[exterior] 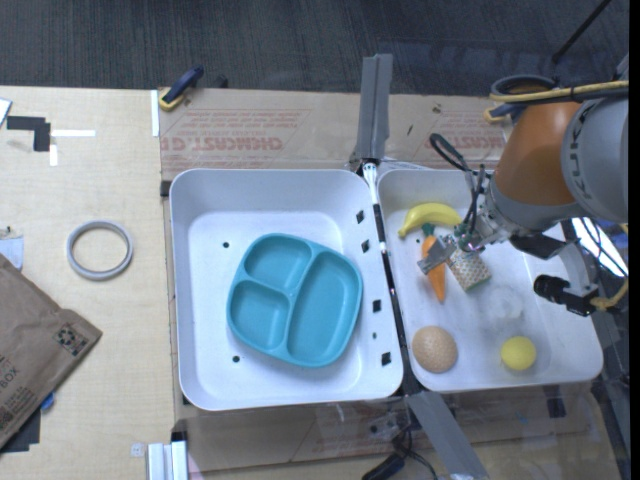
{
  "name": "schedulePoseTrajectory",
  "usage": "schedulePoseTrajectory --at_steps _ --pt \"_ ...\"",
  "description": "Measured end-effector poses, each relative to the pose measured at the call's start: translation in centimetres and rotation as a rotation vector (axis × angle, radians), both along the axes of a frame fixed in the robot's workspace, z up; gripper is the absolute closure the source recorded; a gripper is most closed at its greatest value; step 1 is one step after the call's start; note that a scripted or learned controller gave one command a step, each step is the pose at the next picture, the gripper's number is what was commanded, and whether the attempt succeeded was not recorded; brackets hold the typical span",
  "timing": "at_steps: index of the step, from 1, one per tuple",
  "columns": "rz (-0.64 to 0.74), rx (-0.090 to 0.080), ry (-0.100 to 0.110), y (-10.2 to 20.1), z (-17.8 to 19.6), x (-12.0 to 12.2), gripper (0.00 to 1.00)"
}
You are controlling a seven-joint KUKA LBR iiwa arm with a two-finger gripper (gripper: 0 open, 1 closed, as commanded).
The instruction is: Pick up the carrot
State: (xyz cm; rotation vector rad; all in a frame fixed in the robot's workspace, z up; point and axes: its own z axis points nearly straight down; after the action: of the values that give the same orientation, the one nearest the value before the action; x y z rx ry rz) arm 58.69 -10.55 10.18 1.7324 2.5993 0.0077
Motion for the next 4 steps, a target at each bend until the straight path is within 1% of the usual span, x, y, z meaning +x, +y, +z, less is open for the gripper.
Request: schedulePoseTrajectory --at_steps 1,2,3,4 --pt "-0.002 -0.003 -0.008 -0.16 1.10 0.22 1.00" --pt "-0.002 -0.003 -0.008 -0.16 1.10 0.21 0.00" --pt "-0.004 -0.004 -0.009 -0.27 2.02 0.25 1.00" --pt "-0.004 -0.004 -0.009 -0.27 2.02 0.25 0.00"
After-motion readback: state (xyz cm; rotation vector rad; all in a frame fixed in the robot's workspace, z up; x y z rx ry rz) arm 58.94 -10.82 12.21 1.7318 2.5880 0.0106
